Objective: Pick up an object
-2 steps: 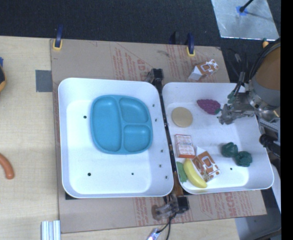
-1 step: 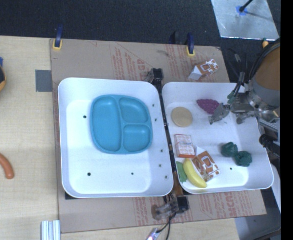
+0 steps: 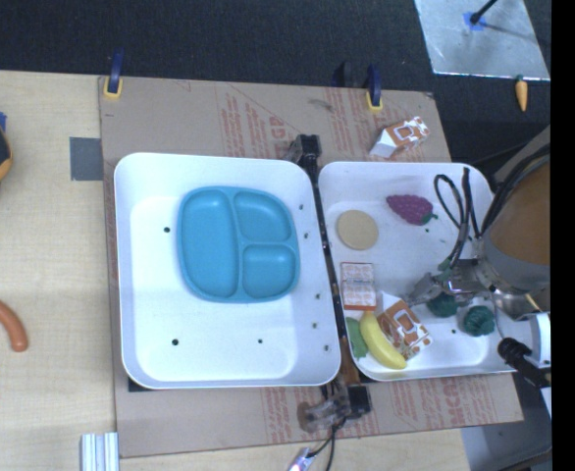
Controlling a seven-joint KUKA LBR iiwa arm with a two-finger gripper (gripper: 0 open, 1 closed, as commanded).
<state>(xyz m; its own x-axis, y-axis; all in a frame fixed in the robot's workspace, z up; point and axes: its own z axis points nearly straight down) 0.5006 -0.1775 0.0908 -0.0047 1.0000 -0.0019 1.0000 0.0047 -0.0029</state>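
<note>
Pale wooden table (image 3: 42, 263) lying under a brown cardboard sheet (image 3: 219, 116), dark carpeted floor (image 3: 219, 13) stretching behind, light patch (image 3: 479, 23) showing top right

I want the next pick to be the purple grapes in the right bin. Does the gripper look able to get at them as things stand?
Probably yes. The purple grapes lie alone on bare floor of the right bin, with nothing on top. The gripper hovers lower in that bin; black cables beside the grapes might interfere.

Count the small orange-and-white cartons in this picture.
2: one small orange-and-white carton on the cardboard behind the right white bin; another inside it, beside the yellow banana. Others may be hidden.
</note>
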